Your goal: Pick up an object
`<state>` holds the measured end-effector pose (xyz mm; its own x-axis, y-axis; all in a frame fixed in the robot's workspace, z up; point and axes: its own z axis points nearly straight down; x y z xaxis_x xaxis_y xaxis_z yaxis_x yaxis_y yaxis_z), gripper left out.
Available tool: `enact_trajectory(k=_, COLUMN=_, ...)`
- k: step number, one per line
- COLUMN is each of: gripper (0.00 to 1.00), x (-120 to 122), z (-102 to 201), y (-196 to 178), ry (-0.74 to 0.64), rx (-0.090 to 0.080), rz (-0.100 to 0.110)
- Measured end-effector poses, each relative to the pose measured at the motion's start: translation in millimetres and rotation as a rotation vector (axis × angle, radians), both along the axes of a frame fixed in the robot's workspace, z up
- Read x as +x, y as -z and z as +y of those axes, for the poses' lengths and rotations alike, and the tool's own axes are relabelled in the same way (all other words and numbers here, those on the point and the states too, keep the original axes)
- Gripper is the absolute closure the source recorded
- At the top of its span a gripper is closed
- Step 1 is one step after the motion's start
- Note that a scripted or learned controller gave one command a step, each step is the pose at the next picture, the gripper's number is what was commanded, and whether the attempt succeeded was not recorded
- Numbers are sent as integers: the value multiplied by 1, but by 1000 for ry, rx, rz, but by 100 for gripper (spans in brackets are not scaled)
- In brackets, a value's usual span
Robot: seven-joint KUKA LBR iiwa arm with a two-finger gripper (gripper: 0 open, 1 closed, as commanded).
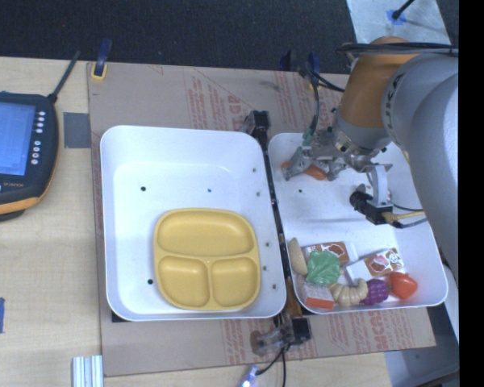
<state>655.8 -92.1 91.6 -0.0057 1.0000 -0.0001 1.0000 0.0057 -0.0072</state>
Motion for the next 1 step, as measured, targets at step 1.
enact_trajectory(k=1, gripper=0, x=0, z=-41, y=-1, ry=3, rx=-1, rz=-5)
